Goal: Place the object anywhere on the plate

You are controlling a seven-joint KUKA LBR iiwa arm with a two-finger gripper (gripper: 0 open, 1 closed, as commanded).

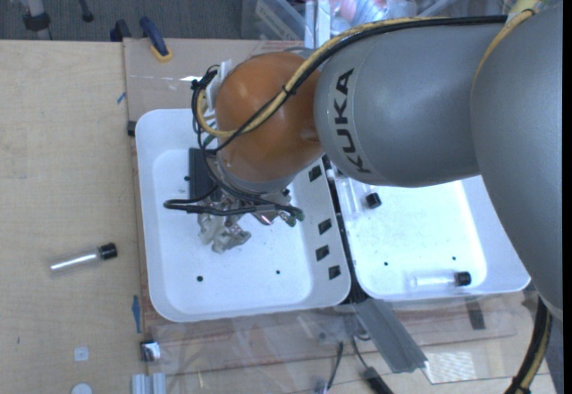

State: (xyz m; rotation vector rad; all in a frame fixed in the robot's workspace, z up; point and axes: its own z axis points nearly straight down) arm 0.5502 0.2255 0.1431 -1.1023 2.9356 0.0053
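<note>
The metal two-finger gripper (228, 233) is lowered into the left shallow white plastic bin (170, 289), presumably for picking; its opening cannot be told.

The hand (228, 227) looks like bare grey metal, dull rather than polished, and under it the left bin (174, 280) is smooth white plastic with a soft sheen. Directly above the hand, the orange band (259, 120) is glossy and catches highlights; the grey arm casing (411, 106) beyond it is smooth, satin-finished. Left of the hand, the worktop (63, 151) is pale, matt wood, bearing a clear, shiny tube (82, 258) with a black cap.
</note>
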